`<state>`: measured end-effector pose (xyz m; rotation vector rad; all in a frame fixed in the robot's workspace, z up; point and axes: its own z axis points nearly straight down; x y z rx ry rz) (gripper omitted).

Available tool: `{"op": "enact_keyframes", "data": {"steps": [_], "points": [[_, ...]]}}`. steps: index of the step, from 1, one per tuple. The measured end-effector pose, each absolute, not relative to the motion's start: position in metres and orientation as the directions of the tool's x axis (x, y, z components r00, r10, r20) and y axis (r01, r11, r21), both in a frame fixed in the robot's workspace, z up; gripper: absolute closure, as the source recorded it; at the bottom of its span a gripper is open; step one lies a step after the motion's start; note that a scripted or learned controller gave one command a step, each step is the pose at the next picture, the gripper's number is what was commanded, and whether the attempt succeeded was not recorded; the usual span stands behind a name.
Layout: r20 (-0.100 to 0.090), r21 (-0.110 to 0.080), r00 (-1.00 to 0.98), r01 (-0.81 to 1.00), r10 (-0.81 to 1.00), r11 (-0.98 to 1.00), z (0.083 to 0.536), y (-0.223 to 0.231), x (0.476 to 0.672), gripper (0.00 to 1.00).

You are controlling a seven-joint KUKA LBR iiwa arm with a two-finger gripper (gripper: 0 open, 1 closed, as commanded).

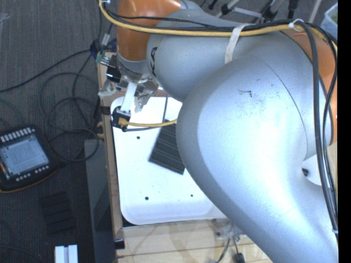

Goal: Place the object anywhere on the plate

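1. Hand (pixel 131 100) is hovering over the far-left corner of the bin (pixel 164 210); whether its fingers are spread or closed I cannot tell, and nothing is showing between them.
2. A dark ridged pad (pixel 167 149), likely the object, is lying flat inside the bin, nearer its middle.
3. No plate is showing beside the bin, so I am judging the grasp comes first: centring over the pad, then descending squarely.

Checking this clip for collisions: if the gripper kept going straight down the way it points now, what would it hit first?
Most likely the bare white floor of the bin near its far left corner. The gripper points down there, and the dark ribbed pad lies nearer the camera, seemingly off that line. Depth is hard to judge from this slanted view.
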<state>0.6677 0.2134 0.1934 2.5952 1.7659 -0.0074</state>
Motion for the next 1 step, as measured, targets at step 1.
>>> {"op": "enact_keyframes", "data": {"steps": [1], "points": [[-0.004, -0.003, 0.81, 0.586, 0.586, -0.81, 0.1567, 0.2313, 0.6676, 0.0]]}}
